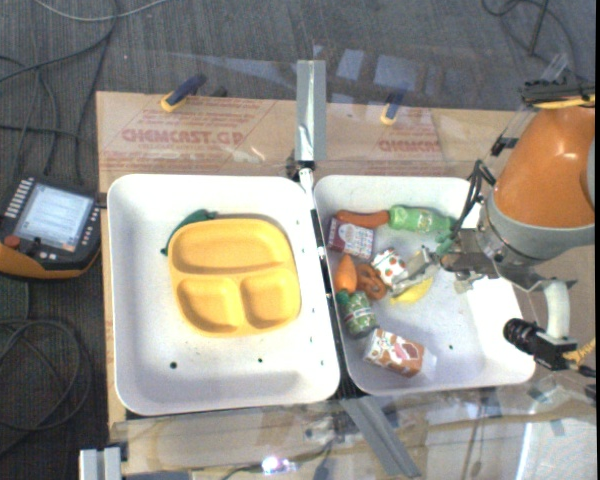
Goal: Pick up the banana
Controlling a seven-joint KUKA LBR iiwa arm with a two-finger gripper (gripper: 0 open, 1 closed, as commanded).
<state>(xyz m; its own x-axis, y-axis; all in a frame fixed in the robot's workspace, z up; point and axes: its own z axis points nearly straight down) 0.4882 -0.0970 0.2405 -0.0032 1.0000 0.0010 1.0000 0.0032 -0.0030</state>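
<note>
My gripper [423,265] low over banana [414,290], right bin [480,363]; crowded among cartons, so approach steep. Pincer state: cannot tell, nothing visibly grasped.

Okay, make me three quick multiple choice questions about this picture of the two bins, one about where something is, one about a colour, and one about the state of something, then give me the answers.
1. Where does the banana lie?
A. In the right bin
B. In the left bin
C. On the floor

2. What colour is the divided tray?
A. Blue
B. Yellow
C. Black

3. How does the banana stand with respect to the gripper?
A. Lifted high above the bin
B. Down in the bin, just below the gripper
C. Set on the divided tray

Answers: 1 A, it lies among the packets in the right bin. 2 B, the tray in the left bin is yellow. 3 B, it rests on the bin floor at the gripper's tip.
</note>
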